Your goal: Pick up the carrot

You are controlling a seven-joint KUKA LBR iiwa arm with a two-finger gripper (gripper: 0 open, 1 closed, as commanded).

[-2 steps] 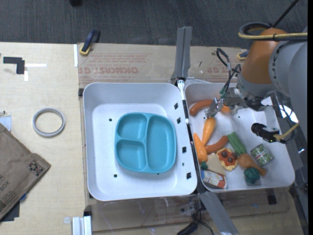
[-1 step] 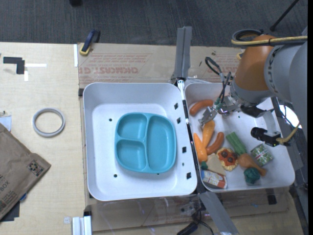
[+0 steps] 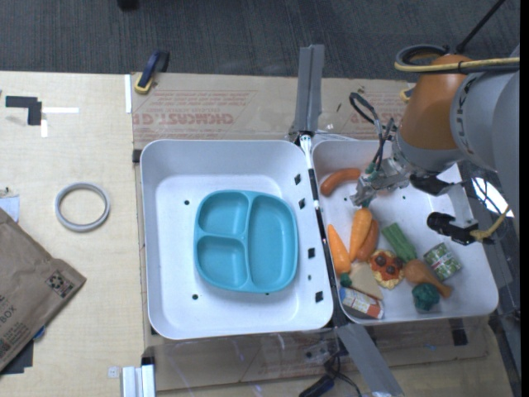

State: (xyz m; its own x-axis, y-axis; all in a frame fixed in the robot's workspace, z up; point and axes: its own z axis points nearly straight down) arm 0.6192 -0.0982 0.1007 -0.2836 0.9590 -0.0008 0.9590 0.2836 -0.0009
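A: State the finish of the bins [image 3: 157,246] and tray [image 3: 246,241].
B: Smooth plastic; bins white, tray matt blue.
A: And the carrot [image 3: 360,233]?
B: Glossy orange plastic (toy-like). The bench [image 3: 74,131] is pale wood; the box [image 3: 29,292] is brown cardboard.

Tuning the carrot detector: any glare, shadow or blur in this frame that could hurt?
Camera view: even, soft lighting and sharp focus. The blue divided plate casts faint shadow in the left bin. The carrot is clear in the right bin, just below the gripper. Slight glare on the arm's orange band; fingers too small to read.
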